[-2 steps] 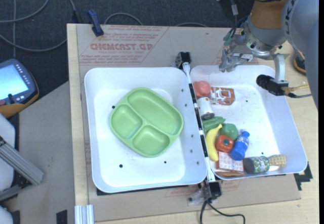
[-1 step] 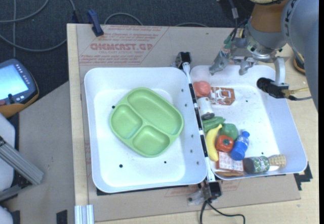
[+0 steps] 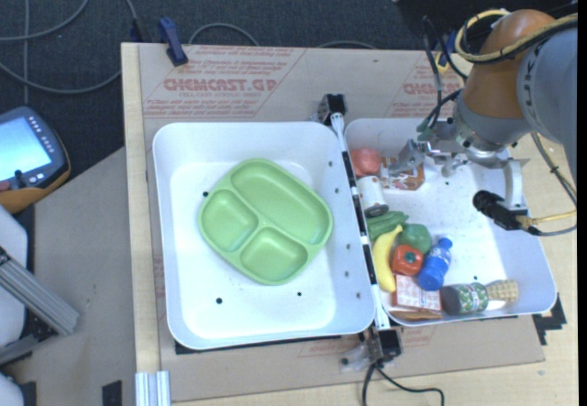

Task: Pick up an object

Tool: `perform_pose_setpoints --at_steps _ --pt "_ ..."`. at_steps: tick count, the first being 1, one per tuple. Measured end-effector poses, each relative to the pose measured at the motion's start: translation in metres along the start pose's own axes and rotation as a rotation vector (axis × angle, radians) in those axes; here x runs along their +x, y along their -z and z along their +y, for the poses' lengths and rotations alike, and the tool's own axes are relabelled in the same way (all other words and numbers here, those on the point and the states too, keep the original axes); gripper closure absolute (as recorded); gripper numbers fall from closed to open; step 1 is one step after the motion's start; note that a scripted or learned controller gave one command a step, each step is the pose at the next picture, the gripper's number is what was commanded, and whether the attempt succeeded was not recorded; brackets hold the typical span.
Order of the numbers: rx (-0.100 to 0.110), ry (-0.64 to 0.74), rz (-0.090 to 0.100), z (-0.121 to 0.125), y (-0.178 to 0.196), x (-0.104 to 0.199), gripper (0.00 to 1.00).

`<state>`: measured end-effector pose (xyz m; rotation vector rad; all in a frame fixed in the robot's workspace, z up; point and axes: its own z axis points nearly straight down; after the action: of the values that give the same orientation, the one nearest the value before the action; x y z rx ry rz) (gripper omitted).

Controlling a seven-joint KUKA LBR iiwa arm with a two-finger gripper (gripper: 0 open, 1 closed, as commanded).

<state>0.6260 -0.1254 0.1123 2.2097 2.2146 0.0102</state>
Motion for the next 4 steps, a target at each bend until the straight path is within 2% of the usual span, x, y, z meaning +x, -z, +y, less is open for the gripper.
perform_pose_setpoints --at_steps 1,2,3,4 --pt "-0.009 -0.002 0.0 0.038 -0.012 -0.023 0.0" --pt "-0.02 0.0 0.0 0.042 0.002 -0.023 1.0" --pt "-0.018 0.0 0.0 0.041 0.0 -0.023 0.0" --pt "-0.013 0.001 0.002 -0.016 -0.012 0.008 0.0"
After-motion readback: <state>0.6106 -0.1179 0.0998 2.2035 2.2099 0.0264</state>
